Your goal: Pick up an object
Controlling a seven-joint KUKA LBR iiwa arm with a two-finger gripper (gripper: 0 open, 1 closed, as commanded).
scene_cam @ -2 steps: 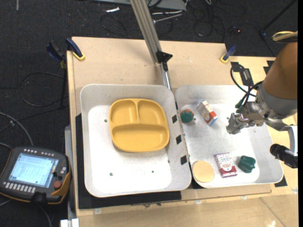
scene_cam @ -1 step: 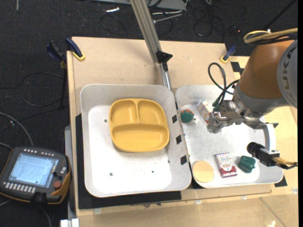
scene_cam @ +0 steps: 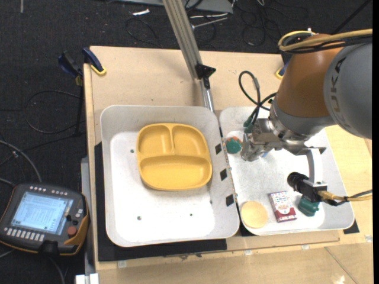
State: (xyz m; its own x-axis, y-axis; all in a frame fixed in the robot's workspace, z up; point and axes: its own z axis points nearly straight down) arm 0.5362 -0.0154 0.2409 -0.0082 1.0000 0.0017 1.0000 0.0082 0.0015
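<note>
- Nearest, along the front edge of the right bin [scene_cam: 340, 220], a round cream disc [scene_cam: 256, 214] lay beside a red-and-white box [scene_cam: 283, 206], with a teal object [scene_cam: 308, 207] just right of the box.
- Farther back, a yellow divided plate [scene_cam: 174, 157] sat in the left bin [scene_cam: 118, 176].
- Beyond that, the gripper [scene_cam: 251, 151] hung over the right bin's rear left part, just beside a small green-and-orange object [scene_cam: 234, 144]. Whether it was wide or narrow could not be told.
- Farthest, a blue-and-yellow clamp [scene_cam: 89, 61] sat at the corner of the bench [scene_cam: 148, 81].
</note>
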